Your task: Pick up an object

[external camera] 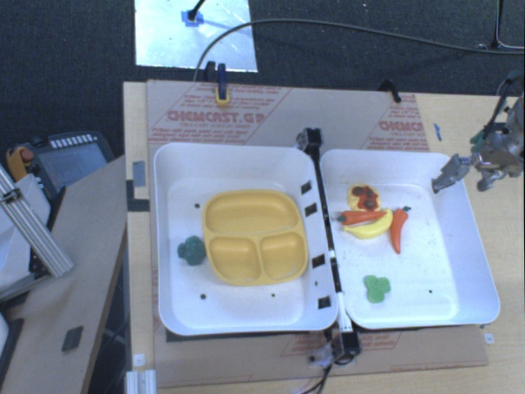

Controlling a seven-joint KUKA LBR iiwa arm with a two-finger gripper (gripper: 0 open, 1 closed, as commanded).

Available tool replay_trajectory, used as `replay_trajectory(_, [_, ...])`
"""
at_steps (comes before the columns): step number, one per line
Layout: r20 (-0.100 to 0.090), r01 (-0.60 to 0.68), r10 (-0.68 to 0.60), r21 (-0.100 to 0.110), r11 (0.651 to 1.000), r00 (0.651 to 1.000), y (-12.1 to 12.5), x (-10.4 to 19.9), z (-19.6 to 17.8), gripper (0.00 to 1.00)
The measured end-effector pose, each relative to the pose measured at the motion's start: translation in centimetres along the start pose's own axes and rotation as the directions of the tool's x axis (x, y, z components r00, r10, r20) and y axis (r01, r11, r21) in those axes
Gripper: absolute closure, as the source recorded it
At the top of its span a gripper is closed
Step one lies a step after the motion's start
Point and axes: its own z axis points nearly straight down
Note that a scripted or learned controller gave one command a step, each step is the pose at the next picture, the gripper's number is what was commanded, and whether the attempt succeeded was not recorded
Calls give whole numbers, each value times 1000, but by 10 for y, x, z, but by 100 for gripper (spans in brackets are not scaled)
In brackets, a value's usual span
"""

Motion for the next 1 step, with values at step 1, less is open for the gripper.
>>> replay_trajectory(1, [2,3,-3,-10,1000,1000,2,1,-6,0])
